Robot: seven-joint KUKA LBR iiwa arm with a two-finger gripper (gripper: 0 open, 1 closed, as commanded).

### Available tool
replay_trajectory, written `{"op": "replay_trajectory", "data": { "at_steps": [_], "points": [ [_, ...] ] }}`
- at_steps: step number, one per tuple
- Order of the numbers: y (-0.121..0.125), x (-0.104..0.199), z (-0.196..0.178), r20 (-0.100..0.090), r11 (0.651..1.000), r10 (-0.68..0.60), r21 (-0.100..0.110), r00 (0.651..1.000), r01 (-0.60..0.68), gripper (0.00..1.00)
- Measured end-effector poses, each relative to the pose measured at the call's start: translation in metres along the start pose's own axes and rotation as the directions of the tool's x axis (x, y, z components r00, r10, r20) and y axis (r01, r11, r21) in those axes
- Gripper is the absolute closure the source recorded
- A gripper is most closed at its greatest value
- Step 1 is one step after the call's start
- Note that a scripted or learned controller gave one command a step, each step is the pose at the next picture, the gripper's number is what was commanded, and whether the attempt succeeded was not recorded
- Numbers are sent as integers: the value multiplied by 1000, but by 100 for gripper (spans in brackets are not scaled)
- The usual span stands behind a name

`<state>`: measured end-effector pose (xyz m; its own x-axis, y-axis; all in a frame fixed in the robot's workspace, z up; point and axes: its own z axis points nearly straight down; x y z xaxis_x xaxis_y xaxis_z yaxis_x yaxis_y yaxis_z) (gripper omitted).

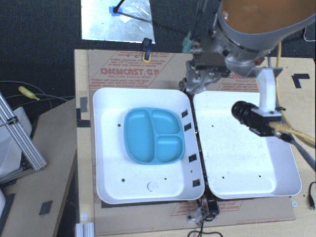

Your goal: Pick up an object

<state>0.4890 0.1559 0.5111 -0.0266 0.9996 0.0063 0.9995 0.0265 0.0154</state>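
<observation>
Arm parked at the far rim, between the bins; plate not yet approached.

The blue divided plate [152, 136] lies flat in the middle of the left bin [111, 181], fully exposed from above. The gripper [196, 83] sits well apart from it, above the bin junction; its opening cannot be told, and nothing is seen in its hold.
</observation>
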Motion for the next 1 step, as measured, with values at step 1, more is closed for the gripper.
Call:
{"op": "replay_trajectory", "data": {
  "at_steps": [1],
  "points": [
    [11,22,99,9,1000,22,22,1000,-22,100]
  ]
}}
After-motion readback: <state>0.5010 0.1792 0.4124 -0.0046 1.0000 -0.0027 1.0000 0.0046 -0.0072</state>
